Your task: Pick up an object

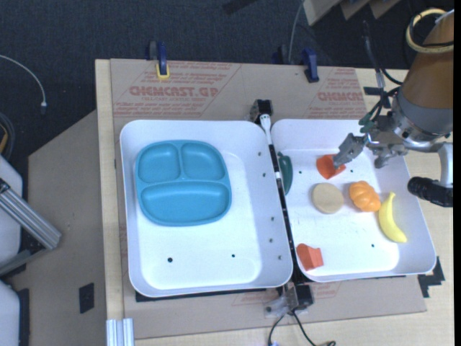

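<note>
The table [216, 85] is covered with brown cardboard and carries two shallow white bins side by side. The left bin [144, 265] holds a blue divided plate [184, 182], which lies flat in its upper left part. The right bin [403, 254] holds all the small things.

The arm [432, 71] reaches in from the right, over the upper part of the right bin. The gripper [364, 148] hangs above the upper middle of this bin. The jaws stand spread apart: one finger points down and to the left, and its tip is at the red-orange piece [329, 167], while the other finger is to the right. I see nothing held between them.

Just below the red-orange piece lies a round beige object [328, 197]. Right beside it is an orange object [364, 196], and the two are almost touching. A yellow banana [390, 218] lies near the orange one, close to the right wall of the bin. A dark green object [285, 171] rests against the left wall of the right bin. A second red-orange block [310, 256] sits in the lower left corner, well apart from the others.

The beige and orange objects lie close under the gripper, so the area around the red-orange piece is crowded on its lower side.
</note>
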### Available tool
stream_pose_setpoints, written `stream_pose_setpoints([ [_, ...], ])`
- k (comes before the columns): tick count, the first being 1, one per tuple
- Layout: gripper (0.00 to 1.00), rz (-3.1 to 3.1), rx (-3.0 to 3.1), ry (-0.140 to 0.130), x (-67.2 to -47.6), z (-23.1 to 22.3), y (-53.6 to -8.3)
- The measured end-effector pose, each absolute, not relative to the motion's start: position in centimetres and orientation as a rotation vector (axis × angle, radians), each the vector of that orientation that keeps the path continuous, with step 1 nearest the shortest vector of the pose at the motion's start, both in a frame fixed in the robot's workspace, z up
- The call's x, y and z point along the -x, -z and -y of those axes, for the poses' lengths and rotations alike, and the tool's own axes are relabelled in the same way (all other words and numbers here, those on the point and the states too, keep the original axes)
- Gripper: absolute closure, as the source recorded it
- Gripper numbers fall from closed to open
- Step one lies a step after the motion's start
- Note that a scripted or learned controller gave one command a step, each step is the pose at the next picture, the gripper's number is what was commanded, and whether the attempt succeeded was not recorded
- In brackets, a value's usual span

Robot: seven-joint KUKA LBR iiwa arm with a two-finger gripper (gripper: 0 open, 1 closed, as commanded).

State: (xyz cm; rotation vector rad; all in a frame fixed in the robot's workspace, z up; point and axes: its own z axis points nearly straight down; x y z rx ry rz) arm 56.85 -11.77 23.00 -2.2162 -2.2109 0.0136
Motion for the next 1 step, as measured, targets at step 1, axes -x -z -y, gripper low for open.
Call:
stream_pose_setpoints([
  [1, 0.00, 2.222, 2.221, 0.000, -57.11, 11.74, -23.77],
])
